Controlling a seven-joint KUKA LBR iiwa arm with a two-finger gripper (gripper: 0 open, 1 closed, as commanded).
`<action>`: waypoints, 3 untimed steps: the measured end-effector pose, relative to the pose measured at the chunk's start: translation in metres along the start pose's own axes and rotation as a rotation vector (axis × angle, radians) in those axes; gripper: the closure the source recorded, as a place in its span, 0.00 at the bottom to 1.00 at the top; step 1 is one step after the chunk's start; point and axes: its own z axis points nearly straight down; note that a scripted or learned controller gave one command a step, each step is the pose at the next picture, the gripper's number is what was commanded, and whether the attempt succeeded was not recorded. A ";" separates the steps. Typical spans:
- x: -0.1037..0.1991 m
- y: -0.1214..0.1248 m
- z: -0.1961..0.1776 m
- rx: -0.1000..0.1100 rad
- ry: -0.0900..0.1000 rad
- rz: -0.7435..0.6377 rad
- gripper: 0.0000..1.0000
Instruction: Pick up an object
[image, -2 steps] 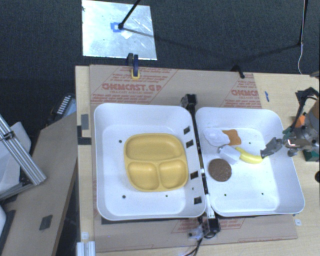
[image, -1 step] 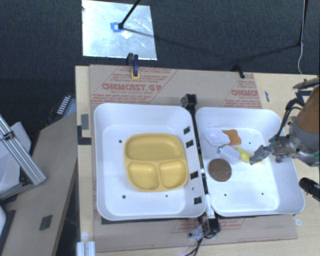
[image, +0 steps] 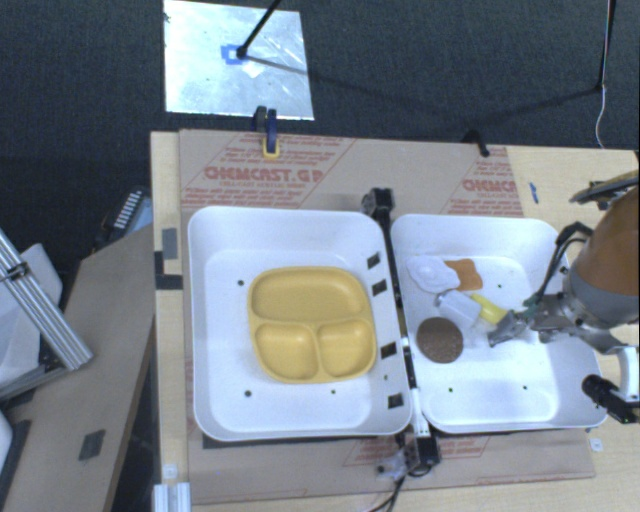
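Gripper (image: 503, 329) low in right bin (image: 500, 400), fingers' spread unreadable, nothing seen held. Just left: brown disc (image: 439, 339); up-left, touching cluster: yellow piece (image: 487, 309), one clear wrapper (image: 432, 272), one orange piece (image: 464, 273). Bare bin floor below gripper. Far left: left bin (image: 215, 300) holding one yellow three-compartment tray (image: 306, 322). Arm cut off at right edge.

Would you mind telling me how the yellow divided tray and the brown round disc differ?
The yellow divided tray is far larger than the brown round disc. The tray is squarish with three compartments; the disc is flat and plain. The tray lies in the left bin, the disc in the right bin.
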 end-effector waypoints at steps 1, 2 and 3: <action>-0.001 0.002 -0.013 -0.006 -0.003 -0.001 1.00; -0.007 0.011 -0.071 -0.010 -0.004 -0.003 1.00; -0.008 0.012 -0.095 -0.007 -0.003 -0.003 1.00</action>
